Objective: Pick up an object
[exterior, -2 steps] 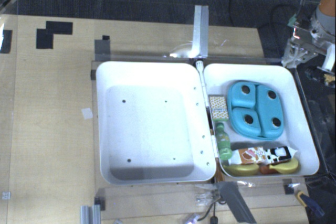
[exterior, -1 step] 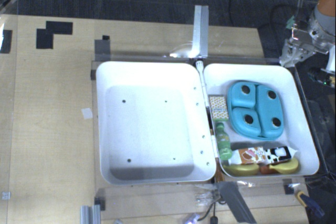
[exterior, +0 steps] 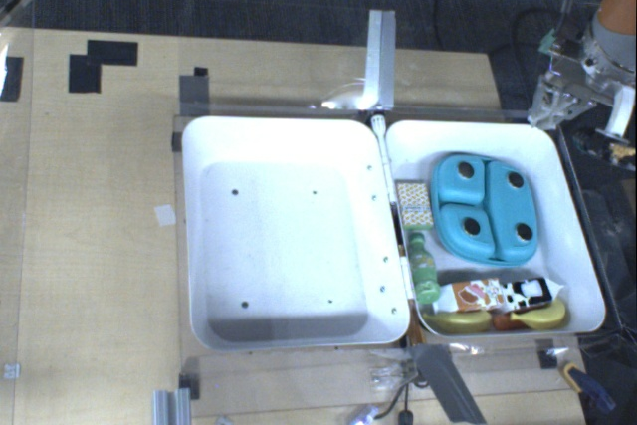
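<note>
We're basically at the start here: our metal two-finger gripper (exterior: 555, 106) hangs with fingers spread and holding nothing, while the blue moulded plastic four-hollow tray (exterior: 486, 208) sits untouched in the right white bin (exterior: 567, 176), below-left of the fingertips.

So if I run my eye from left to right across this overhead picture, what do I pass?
Left white bin → divider between the bins → patterned packet and green bottle → blue tray → the arm's gripper at the upper right.
</note>
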